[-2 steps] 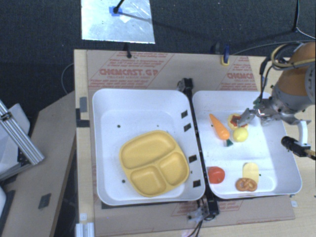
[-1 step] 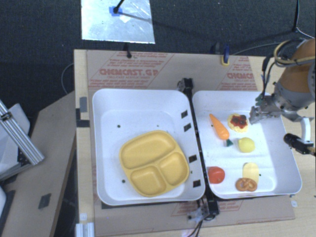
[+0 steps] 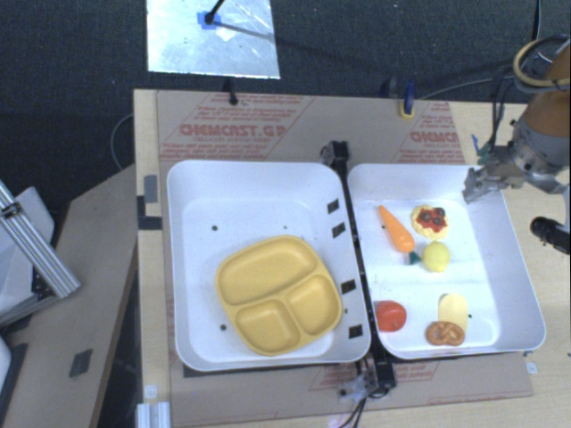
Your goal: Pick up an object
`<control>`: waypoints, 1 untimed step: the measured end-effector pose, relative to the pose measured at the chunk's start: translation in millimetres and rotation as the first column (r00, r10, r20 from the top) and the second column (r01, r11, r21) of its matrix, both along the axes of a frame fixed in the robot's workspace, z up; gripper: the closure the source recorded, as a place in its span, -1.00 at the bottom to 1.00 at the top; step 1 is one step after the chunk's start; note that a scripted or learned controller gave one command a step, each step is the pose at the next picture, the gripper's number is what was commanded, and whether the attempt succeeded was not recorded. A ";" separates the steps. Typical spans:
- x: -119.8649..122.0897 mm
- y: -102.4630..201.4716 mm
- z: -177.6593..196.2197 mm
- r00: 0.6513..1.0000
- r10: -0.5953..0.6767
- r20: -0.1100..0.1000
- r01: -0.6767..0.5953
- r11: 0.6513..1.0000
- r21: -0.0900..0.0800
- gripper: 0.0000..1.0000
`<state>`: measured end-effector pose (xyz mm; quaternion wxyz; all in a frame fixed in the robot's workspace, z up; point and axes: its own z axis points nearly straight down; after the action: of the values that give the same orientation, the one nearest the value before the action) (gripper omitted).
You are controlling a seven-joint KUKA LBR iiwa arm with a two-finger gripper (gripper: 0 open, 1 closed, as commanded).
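The end effector [image 3: 475, 185] hangs over the right bin's [image 3: 522, 315] far corner, near the tart [image 3: 430, 221]; finger state unclear.

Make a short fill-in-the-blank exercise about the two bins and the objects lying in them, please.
1. The yellow divided tray lies in the ____ bin.
2. The carrot lies in the right bin, and its colour is ____.
3. The pretzel lies beside the ____, near the front wall of that bin.
4. The claw is over the ____ corner of the right bin.

Missing words: left; orange; tomato; far right
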<state>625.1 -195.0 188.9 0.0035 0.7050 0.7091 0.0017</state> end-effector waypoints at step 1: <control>5.6 0.9 44.6 1.000 0.001 -0.001 -0.001 1.000 0.000 1.00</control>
<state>630.7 -194.1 233.4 0.0030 0.7048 0.7094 0.0015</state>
